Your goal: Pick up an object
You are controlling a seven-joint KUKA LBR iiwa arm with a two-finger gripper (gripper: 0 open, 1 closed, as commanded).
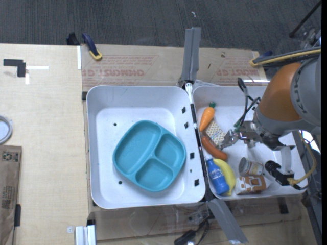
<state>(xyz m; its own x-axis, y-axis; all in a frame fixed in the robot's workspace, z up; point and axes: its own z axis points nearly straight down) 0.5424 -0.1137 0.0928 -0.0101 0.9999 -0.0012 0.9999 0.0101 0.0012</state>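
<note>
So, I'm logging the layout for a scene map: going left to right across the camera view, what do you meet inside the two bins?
Blue divided plate → carrot → blue bottle → banana → claw → silver can.

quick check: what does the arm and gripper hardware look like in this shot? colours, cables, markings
The grey arm has rounded, bulky links and a glossy orange band above the wrist. Below it sits a grey metal wrist block, ending in the small metallic two-finger gripper. Thin black cables loop beside the wrist. No markings are legible.
</note>
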